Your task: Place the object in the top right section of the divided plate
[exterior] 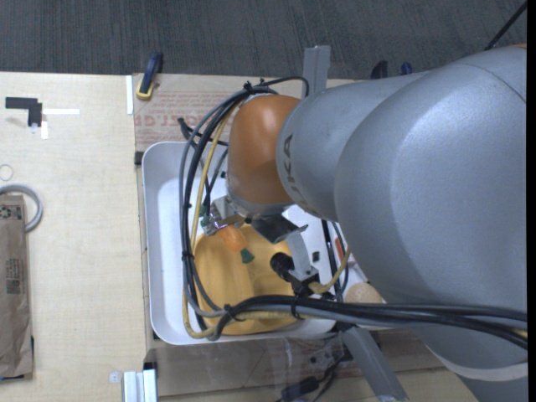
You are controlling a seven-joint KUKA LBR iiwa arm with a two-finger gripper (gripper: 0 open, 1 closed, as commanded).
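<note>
**Desk:** What fills the right of the frame?

**Photographer:** The grey arm (pixel 419 191), reaching in from the right edge, its orange band (pixel 261 149) near the centre. It hangs over a white bin (pixel 161 249) and covers most of the bin's floor. Black and yellow cables (pixel 201 191) loop from the band down the left side of the bin and run back across its lower edge.

**Desk:** And the plate?

**Photographer:** A yellow plate (pixel 219 283) lies in the lower half of the bin, partly under the cables and the wrist. Its dividers cannot be made out from here. A small orange object (pixel 229 239) sits at the plate's upper edge, just beside the wrist hardware, with a small green piece (pixel 247 257) just below and right of it. Which section they lie in cannot be told.

**Desk:** Is the gripper grasping anything?

**Photographer:** Cannot tell; the arm's own bulk blocks that spot.

**Desk:** Anything around the bin?

**Photographer:** A brown paper packet (pixel 12 283) at the left edge, a black bracket (pixel 25 107) in the upper left, and a blue-and-yellow tool (pixel 151 75) above the bin on the cardboard (pixel 176 107).
</note>
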